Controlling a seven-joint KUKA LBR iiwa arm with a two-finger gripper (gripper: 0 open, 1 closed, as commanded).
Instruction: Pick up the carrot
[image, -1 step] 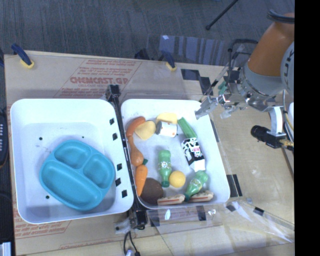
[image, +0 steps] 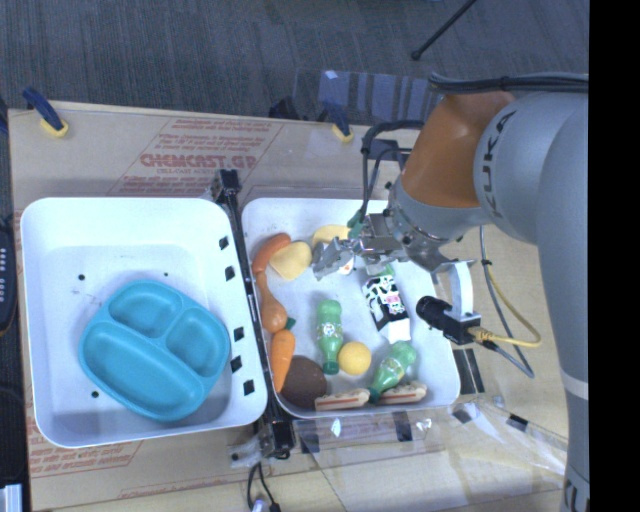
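The carrot (image: 283, 357) is a short orange piece with a green stub at its upper end. It lies in the right bin (image: 440, 345) against the left wall, near the front. My gripper (image: 335, 256) hangs over the upper middle of the same bin, up and to the right of the carrot and well apart from it. It is next to a pale yellow, potato-like item (image: 291, 261) and a yellow piece (image: 330, 236). Nothing can be made out between its tips.
The right bin is crowded: two more orange pieces (image: 272, 312) along the left wall, two green bottles (image: 329, 330), a yellow ball (image: 354, 357), a black-and-white carton (image: 385, 300), a brown lump (image: 305, 381) and a hot dog (image: 342, 401). A blue divided plate (image: 155, 347) lies in the left bin (image: 50, 240).
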